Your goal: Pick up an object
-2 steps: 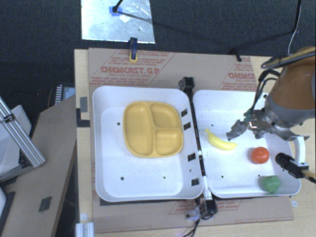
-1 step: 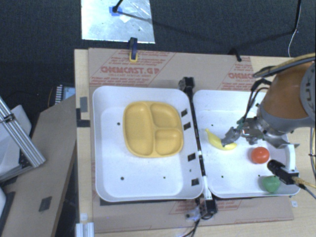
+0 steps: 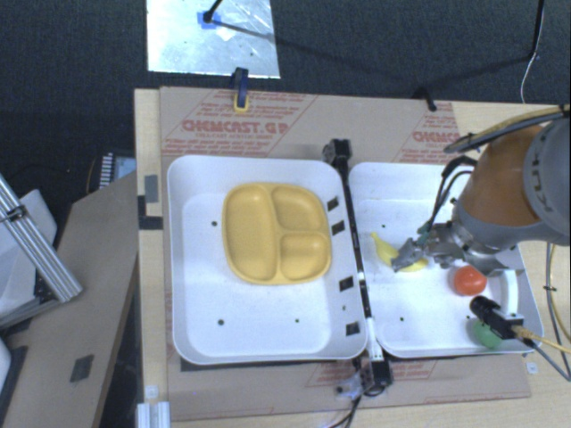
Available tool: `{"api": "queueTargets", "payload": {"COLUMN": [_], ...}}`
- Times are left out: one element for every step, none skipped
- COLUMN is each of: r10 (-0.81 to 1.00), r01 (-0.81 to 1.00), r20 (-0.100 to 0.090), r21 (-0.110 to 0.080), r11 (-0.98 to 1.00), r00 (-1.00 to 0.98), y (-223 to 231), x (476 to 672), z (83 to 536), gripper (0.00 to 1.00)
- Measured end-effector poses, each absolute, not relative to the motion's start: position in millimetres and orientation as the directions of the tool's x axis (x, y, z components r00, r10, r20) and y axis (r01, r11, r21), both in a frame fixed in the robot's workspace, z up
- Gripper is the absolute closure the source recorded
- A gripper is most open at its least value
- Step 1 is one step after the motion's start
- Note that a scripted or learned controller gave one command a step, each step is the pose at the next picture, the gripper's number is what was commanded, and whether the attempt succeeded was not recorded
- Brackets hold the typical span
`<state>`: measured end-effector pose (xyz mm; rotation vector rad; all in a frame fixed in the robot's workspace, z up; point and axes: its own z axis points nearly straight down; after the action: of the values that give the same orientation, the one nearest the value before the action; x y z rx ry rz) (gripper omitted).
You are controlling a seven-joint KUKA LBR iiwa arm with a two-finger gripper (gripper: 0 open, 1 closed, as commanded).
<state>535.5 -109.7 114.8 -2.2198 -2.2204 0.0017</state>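
Two shallow white bins are seen side by side on a brown printed sheet (image 3: 268, 123) that covers the bench. The left bin (image 3: 201, 328) is taken up by a yellow plate (image 3: 272, 233) with three compartments, laid flat near the bin's middle. In the right bin (image 3: 401, 194) the arm (image 3: 508, 185) is reached in from the right, and the gripper (image 3: 410, 257) is lowered near the bin's middle, towards the wall shared with the left bin. A small yellow piece (image 3: 384, 247) is found right at the gripper, its pointed end sticking out towards the divider and the rest covered by the gripper. Whether the gripper is open or closed, and whether the yellow piece is gripped, cannot be told from this view. An orange ball (image 3: 468, 281) is seen just beside the gripper, on its right. A green piece (image 3: 484, 335) is seen near the bin's front right corner, apart from the ball.
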Motion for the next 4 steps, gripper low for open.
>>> {"api": "queueTargets", "payload": {"r10": [1.0,1.0,1.0,1.0], "r01": [1.0,1.0,1.0,1.0], "r20": [0.0,-0.001,-0.002,0.001], "r21": [0.002,0.007,0.008,0.003], "r11": [0.0,0.003,0.005,0.009], "r00": [0.0,-0.003,-0.005,-0.009], "y": [-109.8,-109.6,-109.9,-62.2], "x": [536.5,532.0,534.0,532.1], "z": [127.3,189.4,243.4,248.9], "gripper": [1.0,1.0,1.0,1.0]}}
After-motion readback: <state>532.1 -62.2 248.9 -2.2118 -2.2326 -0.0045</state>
